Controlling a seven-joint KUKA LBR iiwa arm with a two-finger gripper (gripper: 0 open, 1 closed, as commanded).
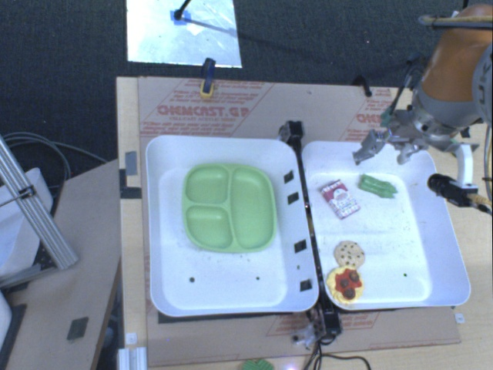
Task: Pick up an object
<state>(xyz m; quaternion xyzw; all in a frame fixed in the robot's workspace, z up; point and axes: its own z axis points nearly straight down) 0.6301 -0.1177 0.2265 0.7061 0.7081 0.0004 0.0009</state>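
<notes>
and here's the bench from above, two shallow white bins side by side on a brown board printed with red lettering. the left bin (166, 284) carries a pale green divided plate (230, 207), three compartments, lying flat near the middle. the right bin (431, 253) is where the small stuff sits: a little red and white box (340, 199) lying flat toward the bin's left half, a green pea pod toy (377, 186) just to its right and a touch higher in the frame, and down near the lower left corner a chocolate chip cookie (349, 253) with a yellow disc topped with red (345, 283) right below it, the two nearly touching.

now the arm, grey with that orange band, comes in from the right, and the gripper (385, 150) hangs over the upper edge of the right bin. its two fingers (365, 153) are spread apart, pointing down and to the left, nothing between them. the pea pod toy lies just below the fingertips in the frame, clearly apart from them, resting on the bin floor. the red and white box is a bit further down and left. a black clip row runs along the seam between the bins.
</notes>
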